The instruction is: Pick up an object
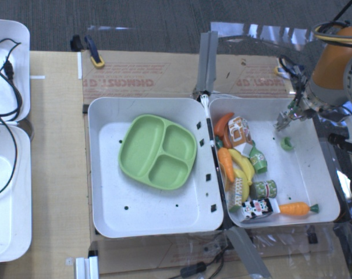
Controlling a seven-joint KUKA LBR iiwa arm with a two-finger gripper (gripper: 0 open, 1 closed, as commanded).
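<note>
small green piece [287,143] beside pincer [282,122]

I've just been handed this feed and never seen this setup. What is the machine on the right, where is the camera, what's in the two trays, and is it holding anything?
The camera is fixed above the bench, looking down at a slant. The grey and orange shape at right is a robot arm; its gripper hangs over the right bin. Nothing shows between its fingers.

The left bin holds a green divided plate. The right bin holds toy food piled along its left side: a banana, two carrots, a green can, small cartons. A small green piece lies just below the gripper.
</note>
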